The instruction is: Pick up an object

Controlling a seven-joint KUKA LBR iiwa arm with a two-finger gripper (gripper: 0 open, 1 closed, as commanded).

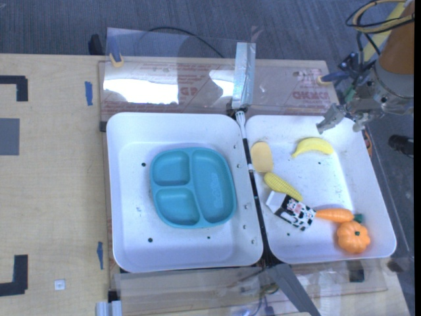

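Just below our hand point(343, 116), whose grip we cannot tell, lies the banana point(313, 146); farther off, the pumpkin point(353, 237).

The left bin point(118, 176) and right bin point(380, 196) are sitting side by side on the pale bench point(52, 176) as 2 white trays. A blue 3-compartment plate point(194, 186) is lying in the left bin's middle. A clear panel point(164, 78) is standing at 12 o'clock, a black cable point(177, 30) is curving behind it, and a blue tape strip point(88, 92) is sticking at 10 o'clock.

A divided plate point(193, 186) lies in the left bin point(125, 242); banana point(313, 147) in the right bin point(378, 189).
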